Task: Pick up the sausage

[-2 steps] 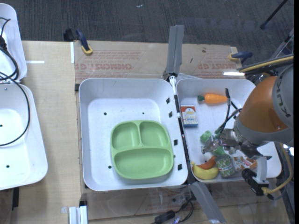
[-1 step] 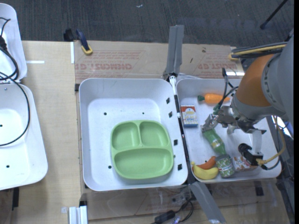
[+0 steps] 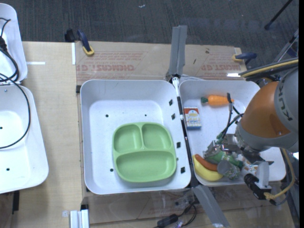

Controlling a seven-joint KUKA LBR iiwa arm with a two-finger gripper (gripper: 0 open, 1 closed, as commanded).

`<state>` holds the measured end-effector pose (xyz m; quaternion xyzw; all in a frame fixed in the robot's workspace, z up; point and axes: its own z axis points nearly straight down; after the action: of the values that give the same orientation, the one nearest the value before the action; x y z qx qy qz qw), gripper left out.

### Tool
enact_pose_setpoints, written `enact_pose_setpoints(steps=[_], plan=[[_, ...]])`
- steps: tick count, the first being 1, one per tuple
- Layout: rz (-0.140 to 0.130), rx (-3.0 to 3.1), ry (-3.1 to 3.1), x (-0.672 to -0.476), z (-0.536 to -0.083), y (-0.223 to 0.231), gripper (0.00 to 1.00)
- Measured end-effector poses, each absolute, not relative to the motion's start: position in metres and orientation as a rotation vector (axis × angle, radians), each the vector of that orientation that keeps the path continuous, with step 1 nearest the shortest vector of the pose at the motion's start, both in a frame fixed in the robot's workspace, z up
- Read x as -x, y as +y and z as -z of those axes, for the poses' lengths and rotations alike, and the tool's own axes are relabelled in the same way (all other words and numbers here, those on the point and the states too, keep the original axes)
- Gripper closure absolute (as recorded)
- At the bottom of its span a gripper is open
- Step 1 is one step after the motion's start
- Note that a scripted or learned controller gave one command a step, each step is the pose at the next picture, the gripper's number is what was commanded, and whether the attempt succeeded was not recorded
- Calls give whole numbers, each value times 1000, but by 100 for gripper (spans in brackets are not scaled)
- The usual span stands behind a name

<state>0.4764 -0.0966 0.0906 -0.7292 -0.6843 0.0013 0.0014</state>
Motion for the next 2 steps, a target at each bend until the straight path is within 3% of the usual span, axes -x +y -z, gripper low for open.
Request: enact_pose_setpoints(steps=[1,2], plan=[[-4,2241,-2201,-566,-91,-129,0],[-4,2037,-2391,-522,-191,-82,0]])
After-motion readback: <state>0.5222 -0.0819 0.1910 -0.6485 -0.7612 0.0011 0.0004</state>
